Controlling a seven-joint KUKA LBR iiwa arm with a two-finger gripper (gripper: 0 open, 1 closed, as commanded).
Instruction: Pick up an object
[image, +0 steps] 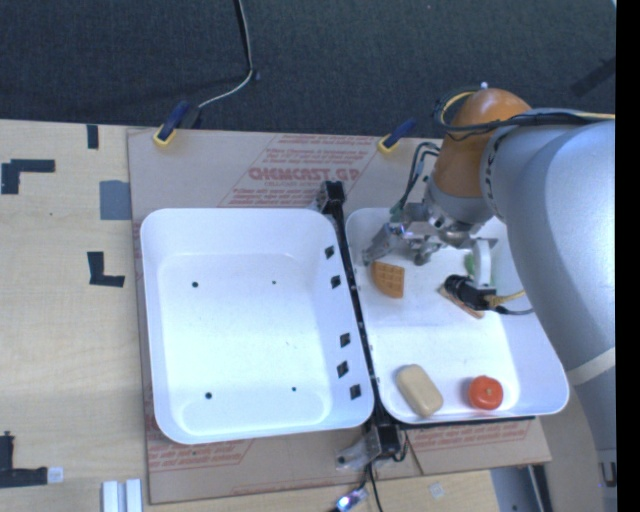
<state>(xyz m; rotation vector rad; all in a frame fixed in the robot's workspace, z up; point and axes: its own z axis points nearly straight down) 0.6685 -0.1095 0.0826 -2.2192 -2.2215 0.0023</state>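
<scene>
Currently the grey arm (560, 200) reaches in from the right, with its orange band above the wrist, over the far part of the right bin (548, 372). The end effector (402, 243) is low inside that bin, near its far-left corner and close to the divider between the bins. Can't tell whether it is open or closed at this angle, and nothing is visibly clamped in it.

A tan square piece (389, 279) with a waffle-like grid lies on the bin floor just in front of the end effector, on the camera side. It is very close, but contact is unclear.

Two more objects sit in the near part of the right bin: a beige oval lump (419, 390) and a red round object (486, 393). They are near each other but apart, and well away from the end effector.

The left bin (152, 240) sits alongside, its rim touching the right bin's, with black clips (345, 368) along the shared edge. Both bins rest on a cardboard sheet (280, 170) on the wooden desk (60, 330).
</scene>
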